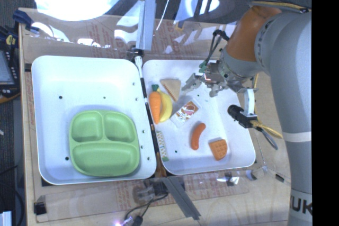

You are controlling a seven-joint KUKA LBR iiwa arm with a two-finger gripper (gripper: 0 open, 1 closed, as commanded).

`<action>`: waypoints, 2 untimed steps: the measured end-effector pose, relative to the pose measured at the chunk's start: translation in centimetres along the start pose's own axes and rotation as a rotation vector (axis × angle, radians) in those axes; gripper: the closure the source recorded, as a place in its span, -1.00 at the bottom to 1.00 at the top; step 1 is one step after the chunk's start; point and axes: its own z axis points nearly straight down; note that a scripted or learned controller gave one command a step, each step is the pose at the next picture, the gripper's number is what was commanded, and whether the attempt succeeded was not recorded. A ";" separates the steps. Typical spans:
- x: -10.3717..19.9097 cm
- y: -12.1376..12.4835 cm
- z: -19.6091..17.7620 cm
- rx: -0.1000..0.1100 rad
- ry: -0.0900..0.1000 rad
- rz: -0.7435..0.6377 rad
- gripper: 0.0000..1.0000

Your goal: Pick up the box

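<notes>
Nearest the camera, along the front of my right bin (241, 159), a waffle-like orange piece (218, 148) lies just beside a sausage (197, 135). In the left bin (42, 114) a green divided tray (105, 143) sits toward the front, alone.

A little farther in, near the middle of the right bin, lies the box (186, 111): a small flat carton with a red and white print, resting on the bin floor at a slant. Just to its left a carrot (155, 105) and a banana (166, 106) lie together against the wall between the bins, and beyond them a tan wedge that looks like bread (170, 86).

Farthest back, my gripper (207, 81) hangs over the rear of the right bin, beyond the box and to its right, clear of it. Its fingers look spread apart with nothing between them, though they are small and a bit blurred here.

So I judge the pick as hardly begun: the box is untouched on the floor. Left to do is to move over the box, come down, close on it and lift it clear
</notes>
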 end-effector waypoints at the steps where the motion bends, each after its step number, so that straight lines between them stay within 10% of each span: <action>1: -0.3 -5.8 5.9 0.005 0.001 0.197 -1.00; 2: -0.3 -2.2 0.8 0.001 0.001 0.131 -1.00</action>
